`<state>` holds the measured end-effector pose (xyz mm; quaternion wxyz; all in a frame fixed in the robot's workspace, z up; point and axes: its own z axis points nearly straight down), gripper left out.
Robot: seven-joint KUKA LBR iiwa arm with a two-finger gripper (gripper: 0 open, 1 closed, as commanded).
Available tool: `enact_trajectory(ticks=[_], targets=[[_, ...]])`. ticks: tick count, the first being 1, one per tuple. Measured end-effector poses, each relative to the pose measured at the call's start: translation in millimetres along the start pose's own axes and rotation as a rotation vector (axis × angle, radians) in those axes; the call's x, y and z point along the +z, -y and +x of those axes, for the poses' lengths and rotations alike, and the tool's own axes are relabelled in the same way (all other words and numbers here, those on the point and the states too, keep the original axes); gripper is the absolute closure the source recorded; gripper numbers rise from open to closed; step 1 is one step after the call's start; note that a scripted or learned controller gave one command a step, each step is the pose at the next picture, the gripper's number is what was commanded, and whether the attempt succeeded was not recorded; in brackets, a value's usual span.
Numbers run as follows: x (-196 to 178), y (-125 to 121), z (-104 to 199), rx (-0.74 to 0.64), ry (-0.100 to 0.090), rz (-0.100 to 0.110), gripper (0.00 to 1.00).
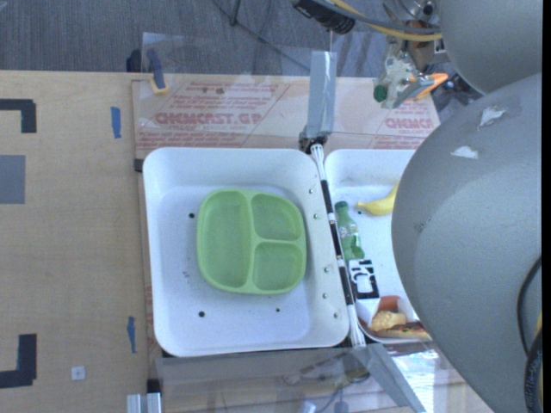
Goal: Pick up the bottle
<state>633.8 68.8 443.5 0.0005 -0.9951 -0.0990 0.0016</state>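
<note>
A small green bottle (348,229) lies on its side in the right bin (366,169), tight against that bin's left wall, with its cap toward the far end. The big grey arm (473,248) looms over most of the right bin and hides its right part.
A yellow banana (379,203) lies just right of the bottle's cap end. A black-and-white tag (365,278) and some orange and tan food items (392,318) sit nearer the front. The left bin (164,231) holds a green divided plate (251,241).
</note>
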Motion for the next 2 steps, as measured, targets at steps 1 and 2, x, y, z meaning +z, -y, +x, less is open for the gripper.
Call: enact_trajectory(ticks=[1,2], targets=[[-9.3,-0.4,0.4,0.001,0.0,0.0,1.0],[-18.6,-0.9,0.9,0.002,0.0,0.0,1.0]])
